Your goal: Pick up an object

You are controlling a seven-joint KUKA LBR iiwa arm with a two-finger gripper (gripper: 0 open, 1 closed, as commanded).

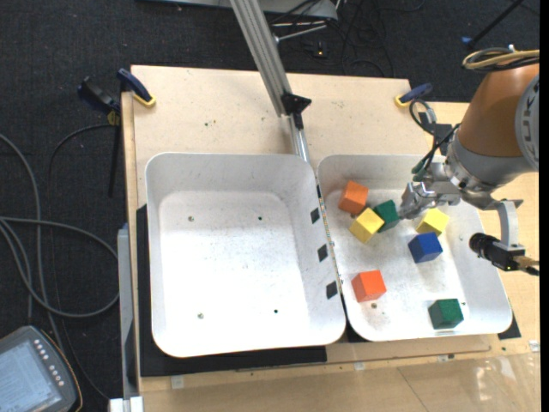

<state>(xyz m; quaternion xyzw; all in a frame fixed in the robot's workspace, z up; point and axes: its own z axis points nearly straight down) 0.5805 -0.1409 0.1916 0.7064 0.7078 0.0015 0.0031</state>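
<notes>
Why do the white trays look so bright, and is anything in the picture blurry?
In the camera view, overhead light falls evenly on the left bin and right bin, so they look bright without harsh glare; the blocks cast only small soft shadows, as under the orange block. The blocks look sharp; the gripper is a bit soft and its details are hard to read.

My arm (502, 123) comes in at the right edge of the frame as 1 fat rounded segment, its orange band glossy on top and pale grey beneath. Below that I see a grey metal wrist block with darker fittings, narrowing to the gripper (418, 197) at the frame's middle right, which looks silver-grey and angular. Thin dark cables loop off the wrist toward the upper right. A small black cylindrical part with a grey bracket hangs off the arm's lower side, near the right edge.
</notes>
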